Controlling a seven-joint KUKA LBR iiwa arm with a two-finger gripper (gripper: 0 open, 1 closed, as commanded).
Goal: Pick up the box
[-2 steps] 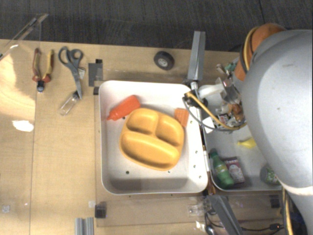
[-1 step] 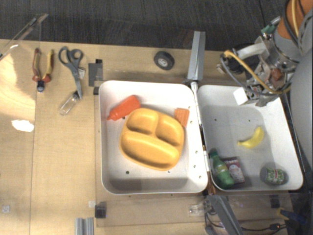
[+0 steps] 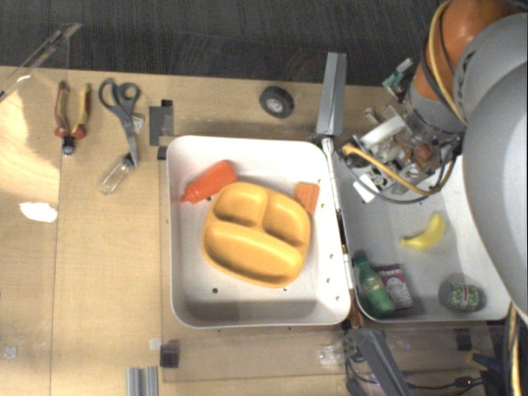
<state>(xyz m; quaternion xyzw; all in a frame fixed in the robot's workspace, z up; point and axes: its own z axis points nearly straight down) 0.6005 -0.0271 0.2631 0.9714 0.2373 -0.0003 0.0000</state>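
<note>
Hovering beyond the small dark rectangular box [image 3: 401, 286], the gripper [image 3: 396, 159], grip state indiscernible, risks snagging the green plastic bottle [image 3: 373, 287] touching that box's left.

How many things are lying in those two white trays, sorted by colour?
Orange: 2, the carrot-shaped piece and the small block
Yellow: 2, the divided tray and the banana
Green: 2, the bottle and the round can
Dark: 1, the small box
Total: 7
</note>
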